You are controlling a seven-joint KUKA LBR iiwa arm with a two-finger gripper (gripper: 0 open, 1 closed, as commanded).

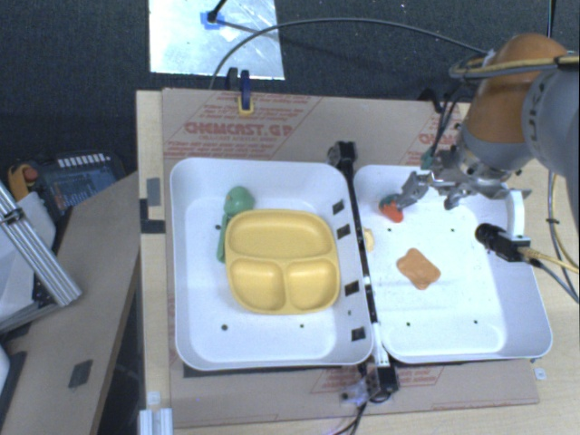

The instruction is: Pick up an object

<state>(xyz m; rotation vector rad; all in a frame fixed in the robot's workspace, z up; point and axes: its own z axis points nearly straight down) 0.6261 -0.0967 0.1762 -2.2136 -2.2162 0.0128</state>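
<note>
Nearest the camera and below the claw (405, 195): a flat orange-brown piece (418, 268), lying free on the floor of the right bin (471, 333), well apart from the fingers. Off to the claw's left, across the dark divider (355, 243) between the bins: a yellow compartment tray (279, 259) resting in the left bin (195, 270), with a green object (234, 208) tucked against the tray's far-left edge (partly hidden behind it). Close to the divider, just inside the right bin: a small pale yellow bit (367, 239), mostly hidden.

At the claw itself: fingers spread apart, tips low over the right bin's far-left part, touching or nearly touching a small red-orange item (391, 211) with a trace of green (cannot tell whether pinched or merely beside a fingertip). Beyond and right of the claw: grey wrist and orange band (512, 71) of the arm. Farther still: brown cardboard (272, 120) under both bins.
</note>
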